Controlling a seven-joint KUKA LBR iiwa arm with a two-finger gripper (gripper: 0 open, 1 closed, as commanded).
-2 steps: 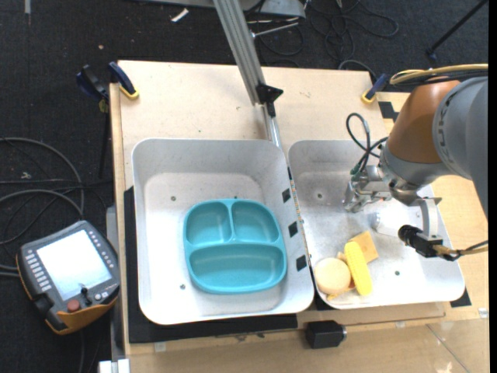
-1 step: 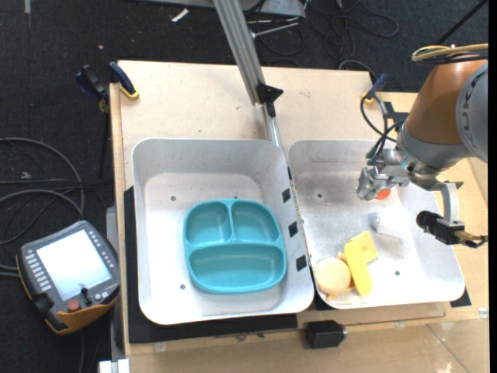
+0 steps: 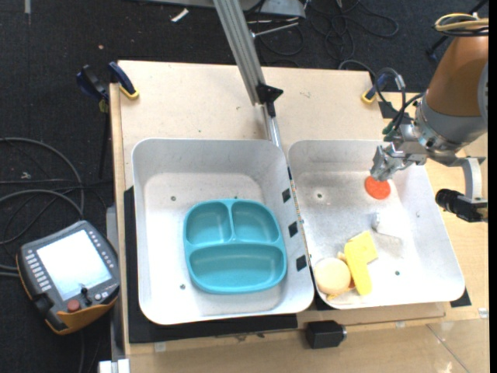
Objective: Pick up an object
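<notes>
Nearest the lens, a black block [image 3: 324,334] sits at the bench's [image 3: 194,99] front edge, below two white bins. Largest in view, the grey-and-orange arm [image 3: 458,92] reaches in from the right over the right bin [image 3: 334,169]. Beside it, the left bin [image 3: 155,169] holds a teal divided tray [image 3: 233,245]. Smaller still, a yellow block [image 3: 360,259] and a cream ball [image 3: 332,275] touch at the right bin's front, with something orange showing between them. Smallest is a red-orange piece [image 3: 378,189], the likely target, lying toward the bin's back right. The gripper [image 3: 384,168] hangs just above it, touching or nearly so; whether its fingers are wide or narrow cannot be told, and nothing is seen held. Risk: the piece looks low and flat, so fingers closing off-centre could skid over it or nudge it away, lifting nothing.
</notes>
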